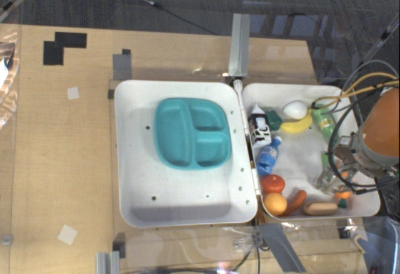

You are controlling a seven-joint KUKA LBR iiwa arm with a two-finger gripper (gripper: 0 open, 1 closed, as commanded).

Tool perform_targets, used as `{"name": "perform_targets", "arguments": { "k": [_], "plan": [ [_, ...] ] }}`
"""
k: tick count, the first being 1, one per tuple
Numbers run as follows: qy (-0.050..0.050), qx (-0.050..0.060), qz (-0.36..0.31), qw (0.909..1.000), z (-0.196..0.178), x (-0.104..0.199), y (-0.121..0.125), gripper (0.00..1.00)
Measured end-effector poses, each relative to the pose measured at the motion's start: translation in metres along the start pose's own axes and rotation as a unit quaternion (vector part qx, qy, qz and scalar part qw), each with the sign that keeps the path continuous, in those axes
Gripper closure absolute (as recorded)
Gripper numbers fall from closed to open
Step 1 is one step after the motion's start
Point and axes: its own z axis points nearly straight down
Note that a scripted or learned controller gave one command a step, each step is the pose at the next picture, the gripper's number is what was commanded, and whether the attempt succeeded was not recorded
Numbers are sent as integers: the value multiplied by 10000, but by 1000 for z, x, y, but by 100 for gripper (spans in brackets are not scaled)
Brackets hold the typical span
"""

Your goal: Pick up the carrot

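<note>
The small orange carrot [342, 195] lies mostly hidden beneath the claw [336, 182]; the grey arm [382, 135] is cut off at right.

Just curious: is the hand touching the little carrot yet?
Cannot tell. In the camera view the hand is low over the carrot, and cables and wrist hide where they would meet.
</note>
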Motion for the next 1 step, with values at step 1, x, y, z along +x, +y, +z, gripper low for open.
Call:
{"name": "perform_targets", "arguments": {
  "k": [1],
  "plan": [
    [-4,-11,-943,9955,-2,4,5,100]
  ]
}}
